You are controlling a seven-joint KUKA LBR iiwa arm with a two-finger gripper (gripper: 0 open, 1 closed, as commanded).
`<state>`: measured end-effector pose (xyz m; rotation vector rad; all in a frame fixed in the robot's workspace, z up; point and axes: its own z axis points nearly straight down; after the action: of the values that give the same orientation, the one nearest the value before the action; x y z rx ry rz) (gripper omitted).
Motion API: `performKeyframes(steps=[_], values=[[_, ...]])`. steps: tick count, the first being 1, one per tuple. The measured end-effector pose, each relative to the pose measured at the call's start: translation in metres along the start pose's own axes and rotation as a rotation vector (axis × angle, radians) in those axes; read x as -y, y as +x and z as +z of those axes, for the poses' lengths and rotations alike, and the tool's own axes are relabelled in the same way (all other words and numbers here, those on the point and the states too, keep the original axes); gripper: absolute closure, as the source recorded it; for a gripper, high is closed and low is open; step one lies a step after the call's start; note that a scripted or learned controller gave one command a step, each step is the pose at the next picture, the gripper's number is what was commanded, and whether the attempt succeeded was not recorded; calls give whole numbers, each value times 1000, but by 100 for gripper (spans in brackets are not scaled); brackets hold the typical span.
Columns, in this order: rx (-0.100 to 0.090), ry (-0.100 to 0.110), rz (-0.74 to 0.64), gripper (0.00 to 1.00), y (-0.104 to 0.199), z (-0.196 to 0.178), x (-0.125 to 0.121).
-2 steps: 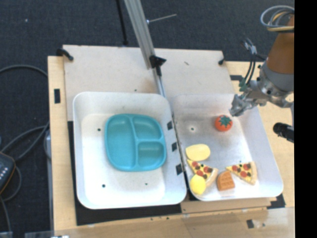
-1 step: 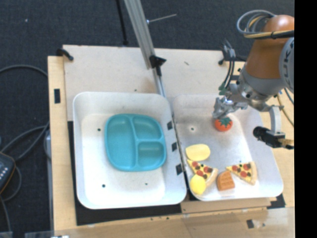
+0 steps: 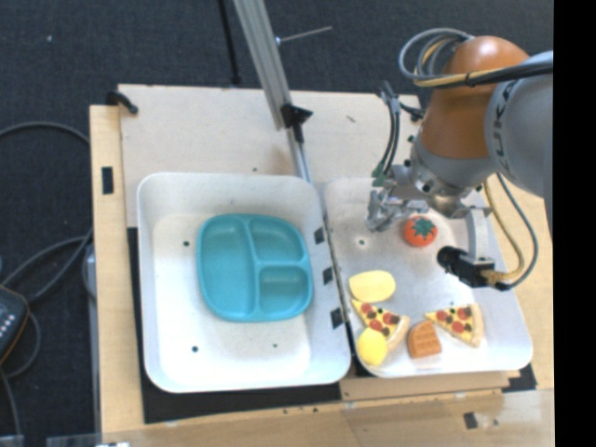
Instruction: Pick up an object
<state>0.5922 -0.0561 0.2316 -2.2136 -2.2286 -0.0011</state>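
The gripper [image 3: 389, 205] hangs over the upper part of the right bin [image 3: 507, 338], beneath the grey wrist and its orange band [image 3: 466, 96]; whether it is spread or pressed together cannot be told, since the metal there is small and tangled with cables; nothing can be seen pinched in it.

Just beside it, at about three o'clock, lies a tomato toy [image 3: 419, 231], red with a green top, round and so without a clear long axis. At about six o'clock from the gripper, well apart, lies a yellow oval piece [image 3: 372, 285], its long axis running nine to three. Below that a pizza slice [image 3: 379, 320] points its tip toward ten o'clock, touching a yellow lemon toy [image 3: 372, 347] at its lower edge; an orange bread-like piece [image 3: 424, 341] sits at five o'clock; a second pizza slice [image 3: 458, 322] lies with its tip toward nine o'clock. A black part [image 3: 461, 264] on the arm's cabling covers some of the bin floor near the tomato.

The left bin [image 3: 163, 343] holds a teal divided plate [image 3: 253, 266]; both bins rest on the worktop [image 3: 186, 128].
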Motion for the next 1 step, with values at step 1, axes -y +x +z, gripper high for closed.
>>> performKeyframes(steps=[1], values=[[-1,-2,-1,100,52,-6,-5]])
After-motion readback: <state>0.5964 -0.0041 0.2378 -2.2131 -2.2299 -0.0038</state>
